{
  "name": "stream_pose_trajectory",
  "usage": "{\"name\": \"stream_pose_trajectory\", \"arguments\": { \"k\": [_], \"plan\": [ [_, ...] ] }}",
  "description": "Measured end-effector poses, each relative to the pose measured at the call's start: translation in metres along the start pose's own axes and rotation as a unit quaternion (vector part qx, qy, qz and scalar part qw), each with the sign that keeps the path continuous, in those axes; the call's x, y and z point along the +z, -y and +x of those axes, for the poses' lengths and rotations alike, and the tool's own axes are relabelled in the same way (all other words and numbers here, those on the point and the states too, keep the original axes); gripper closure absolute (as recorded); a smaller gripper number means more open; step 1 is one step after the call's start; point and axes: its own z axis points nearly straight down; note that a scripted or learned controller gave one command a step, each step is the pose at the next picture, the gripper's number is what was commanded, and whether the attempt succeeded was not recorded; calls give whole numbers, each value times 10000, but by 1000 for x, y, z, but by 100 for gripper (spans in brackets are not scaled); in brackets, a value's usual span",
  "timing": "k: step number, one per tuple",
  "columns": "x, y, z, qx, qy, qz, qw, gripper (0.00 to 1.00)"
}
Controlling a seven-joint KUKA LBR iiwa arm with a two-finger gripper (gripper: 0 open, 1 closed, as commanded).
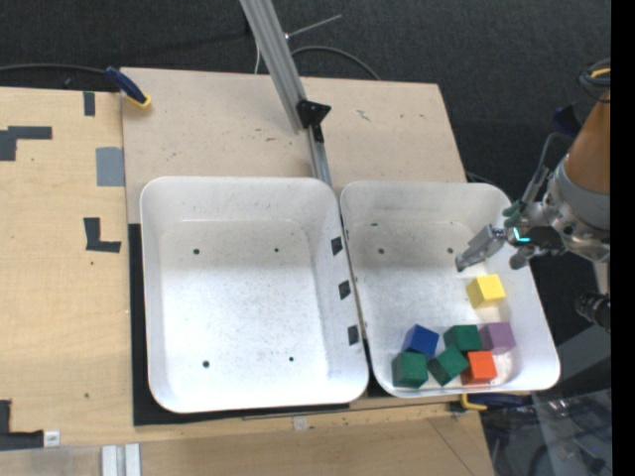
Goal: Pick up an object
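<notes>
Hovering: my pincer [493, 249] hangs over the right bin [417, 201], near its right wall, with nothing between its fingers.
Pincer state: the two fingers look parted by a modest gap, one dark tip reaching left and down, the other by the teal light; I grip nothing.
Nearest target: the yellow cube [487, 289] lies alone on the bin floor, just below and slightly right of my fingertips, apart from the rest.
Other targets: a blue cube [422, 339], three green cubes [433, 359], an orange cube [481, 366] and a purple cube [499, 336] crowd the bin's lower right corner, touching or nearly touching one another.
Left bin [238, 196]: bare white floor, no part in this pick as I judge it.
Risk, wall: the yellow cube sits near the right wall, so one finger may strike the rim as I descend, I reckon.
Risk, miss: my fingers are offset from the cube, so dropping straight down would likely close on air.
Risk, nudge: a finger landing on the cube's top or edge could push it aside instead of straddling it.
Risk, cluster: going for the corner pile, my fingers might not find a gap between packed cubes.
Arm pose: I reach in from the right, orange band [598, 147] above the wrist, the wrist tilted so the fingers point left and down.
</notes>
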Motion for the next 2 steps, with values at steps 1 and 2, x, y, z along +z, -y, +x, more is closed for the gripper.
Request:
{"name": "stream_pose_trajectory", "arguments": {
  "k": [1, 2],
  "plan": [
    [-2, -1, 0, -8, 4, -19, 10000, 0],
    [42, -3, 0, 0, 2, 4, 10000, 0]
  ]
}}
